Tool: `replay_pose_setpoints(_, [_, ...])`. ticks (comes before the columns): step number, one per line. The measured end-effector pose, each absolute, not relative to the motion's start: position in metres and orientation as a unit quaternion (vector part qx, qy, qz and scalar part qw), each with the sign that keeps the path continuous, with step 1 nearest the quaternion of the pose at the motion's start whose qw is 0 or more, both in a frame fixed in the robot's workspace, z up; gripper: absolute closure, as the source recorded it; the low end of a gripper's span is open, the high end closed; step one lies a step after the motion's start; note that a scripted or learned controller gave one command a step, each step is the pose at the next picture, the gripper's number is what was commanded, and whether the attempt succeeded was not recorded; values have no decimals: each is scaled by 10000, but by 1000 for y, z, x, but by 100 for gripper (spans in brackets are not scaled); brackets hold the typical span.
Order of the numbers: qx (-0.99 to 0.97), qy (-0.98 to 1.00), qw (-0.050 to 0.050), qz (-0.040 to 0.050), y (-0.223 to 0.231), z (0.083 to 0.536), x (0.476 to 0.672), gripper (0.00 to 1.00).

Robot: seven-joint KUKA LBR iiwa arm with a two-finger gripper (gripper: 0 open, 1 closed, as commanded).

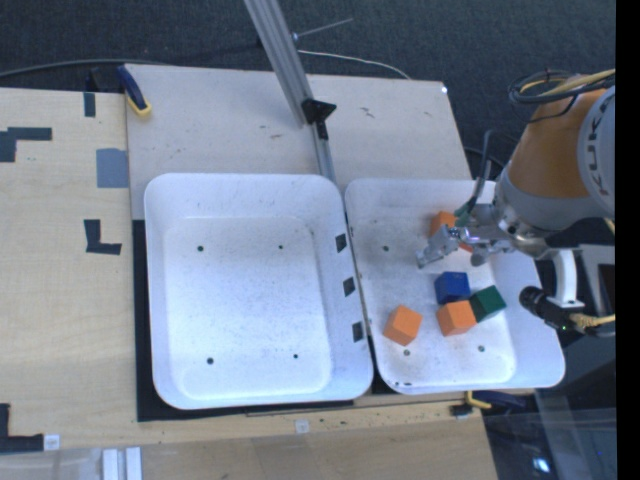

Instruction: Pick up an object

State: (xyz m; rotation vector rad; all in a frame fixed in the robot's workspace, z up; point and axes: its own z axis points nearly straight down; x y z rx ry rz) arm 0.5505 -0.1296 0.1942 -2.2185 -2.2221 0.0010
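Orange block [443, 224] sits just beside the pincer [436, 253] — approach step, seemingly; whether it's apart or together, I cannot tell — next, descend squarely.

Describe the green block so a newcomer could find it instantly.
Look in the right bin, near its far right side, below the gripper. The green block sits beside an orange block and under a blue block; it is the only green thing there.

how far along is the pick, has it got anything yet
Done: the gripper is down in the right bin, beside an orange object. In hand: nothing visibly between its fingers. Left: grasp and lift one; the blue block, green block and two orange blocks lie loose.
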Motion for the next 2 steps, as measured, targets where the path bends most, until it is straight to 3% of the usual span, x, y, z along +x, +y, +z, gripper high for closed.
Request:
replay_pose_setpoints(1, [-7058, -7084, -29, -24, -100, 324, 530, 0])
replay_pose_setpoints(2, [-7069, -7073, 49, 35, -86, 223, 486, 0])
